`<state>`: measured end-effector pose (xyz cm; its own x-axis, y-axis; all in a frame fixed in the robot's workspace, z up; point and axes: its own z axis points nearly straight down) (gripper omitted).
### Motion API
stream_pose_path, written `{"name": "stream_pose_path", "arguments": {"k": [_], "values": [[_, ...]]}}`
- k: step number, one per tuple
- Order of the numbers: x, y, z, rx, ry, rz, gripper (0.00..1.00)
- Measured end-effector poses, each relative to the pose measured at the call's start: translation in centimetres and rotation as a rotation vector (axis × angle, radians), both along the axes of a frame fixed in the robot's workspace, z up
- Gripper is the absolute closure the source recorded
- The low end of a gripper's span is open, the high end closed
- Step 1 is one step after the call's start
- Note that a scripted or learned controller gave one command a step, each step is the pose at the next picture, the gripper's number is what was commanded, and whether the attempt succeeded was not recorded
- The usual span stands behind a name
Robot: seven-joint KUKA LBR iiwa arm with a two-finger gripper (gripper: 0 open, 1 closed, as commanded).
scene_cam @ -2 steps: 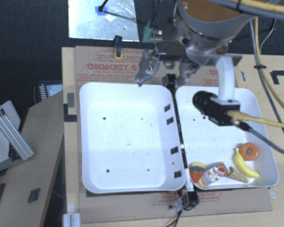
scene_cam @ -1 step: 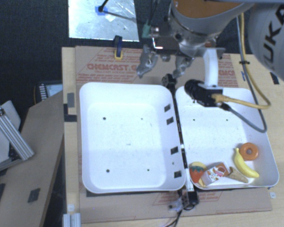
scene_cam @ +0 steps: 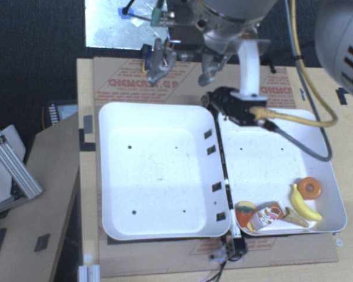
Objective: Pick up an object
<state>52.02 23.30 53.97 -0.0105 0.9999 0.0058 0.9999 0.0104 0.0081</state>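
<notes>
Several small objects lie in the front right corner of the right bin point(scene_cam: 335, 201): a yellow banana point(scene_cam: 304, 205), an orange ring point(scene_cam: 309, 187), a red-orange round piece point(scene_cam: 245, 214), a white and red packet point(scene_cam: 265, 217) and a tan wedge point(scene_cam: 295, 218). My gripper point(scene_cam: 184, 68) hangs high over the back edge of the bins, above the cardboard behind the left bin point(scene_cam: 109, 157). Its two metal fingers point(scene_cam: 160, 63) stand wide apart, open, with nothing between them. It is far from the objects.
A black connector point(scene_cam: 234, 107) with a yellow cable point(scene_cam: 294, 119) and a grey cable point(scene_cam: 306, 145) hangs over the back of the right bin. An aluminium frame point(scene_cam: 12, 166) stands at the left. A shiny metal sheet point(scene_cam: 120, 13) lies behind the bench.
</notes>
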Motion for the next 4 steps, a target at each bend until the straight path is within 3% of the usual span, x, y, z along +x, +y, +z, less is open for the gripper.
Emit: {"name": "stream_pose_path", "arguments": {"k": [1,2,3,4], "values": [[3.0,0.1,-0.5,-0.005,0.005,-0.01,0.0],[-1.2,0.1,-0.5,-0.005,0.008,-0.005,0.0],[5.2,0.1,-0.5,-0.006,0.004,-0.011,0.0],[-1.6,0.1,-0.4,-0.005,0.009,-0.004,0.0]]}}
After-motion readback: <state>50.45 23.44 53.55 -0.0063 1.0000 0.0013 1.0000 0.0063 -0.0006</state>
